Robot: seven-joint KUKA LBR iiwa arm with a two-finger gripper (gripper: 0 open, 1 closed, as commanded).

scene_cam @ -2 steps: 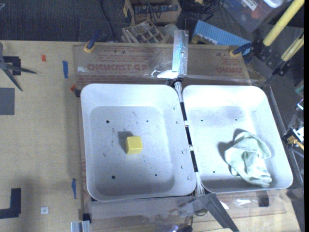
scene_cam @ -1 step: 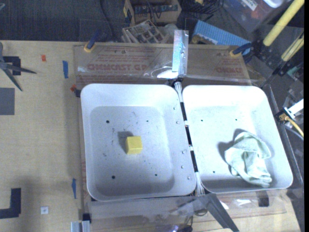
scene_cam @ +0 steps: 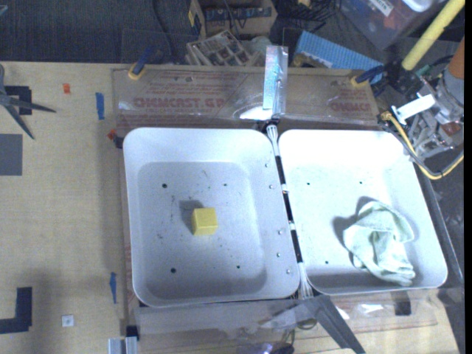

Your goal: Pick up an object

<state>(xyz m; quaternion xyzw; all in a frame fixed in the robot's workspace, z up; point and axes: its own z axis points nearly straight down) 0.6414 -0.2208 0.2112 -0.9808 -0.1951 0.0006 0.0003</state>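
While nothing is lifted yet, the task stands at its start.
Yellow block [scene_cam: 205,221]: lies in the left bin [scene_cam: 147,150].
Crumpled cloth [scene_cam: 380,242]: lies in the right bin [scene_cam: 324,150].
Gripper [scene_cam: 431,127]: far right, outside the bins; spread or pressed, I cannot tell.
Left: reach, grasp, lift.

- A pale wooden bench [scene_cam: 59,198] is seen beneath two shallow white bins.
- Blue clamps [scene_cam: 99,105] are fixed along its left side.
- A clear plastic sheet [scene_cam: 192,98] with red lettering is laid behind the bins.
- Cables and clutter [scene_cam: 228,13] are piled beyond.
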